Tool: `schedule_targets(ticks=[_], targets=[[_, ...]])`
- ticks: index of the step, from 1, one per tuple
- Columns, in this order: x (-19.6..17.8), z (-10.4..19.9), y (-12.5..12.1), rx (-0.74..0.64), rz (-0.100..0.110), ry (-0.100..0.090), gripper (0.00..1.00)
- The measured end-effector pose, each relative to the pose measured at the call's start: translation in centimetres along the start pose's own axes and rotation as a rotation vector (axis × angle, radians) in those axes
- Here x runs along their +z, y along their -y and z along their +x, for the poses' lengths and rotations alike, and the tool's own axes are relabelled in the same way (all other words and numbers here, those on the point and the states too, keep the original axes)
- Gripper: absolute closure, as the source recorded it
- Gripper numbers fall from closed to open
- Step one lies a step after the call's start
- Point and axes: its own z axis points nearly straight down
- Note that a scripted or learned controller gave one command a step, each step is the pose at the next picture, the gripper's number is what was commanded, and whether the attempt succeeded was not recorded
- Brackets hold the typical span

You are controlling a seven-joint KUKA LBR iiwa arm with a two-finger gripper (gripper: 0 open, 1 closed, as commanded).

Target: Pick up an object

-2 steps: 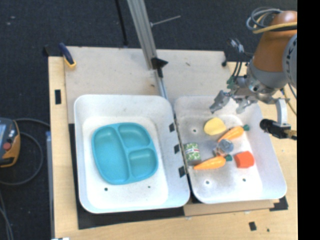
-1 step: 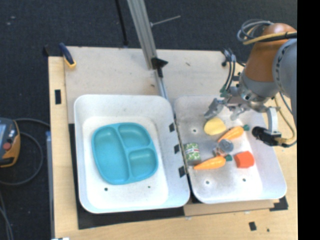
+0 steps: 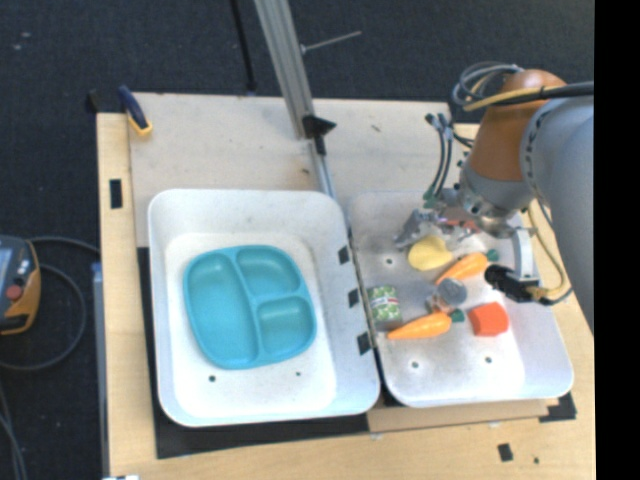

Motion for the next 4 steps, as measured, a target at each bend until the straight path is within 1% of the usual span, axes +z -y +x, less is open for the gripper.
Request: schedule_targets(ticks=[1, 2, 3, 4], targets=[[2.3, -0.3, -0.2, 0.002, -0.010, 0.004, 0.00], [0.7, -0.3, -0.5, 0.000, -0.021, 0.005, 1.00], [-4.4, 0.2, -1.4, -0.001, -0.009, -0.002, 1.00], [-8.2, 0.1, -1.5, -0.002, -0.008, -0.002, 1.00]])
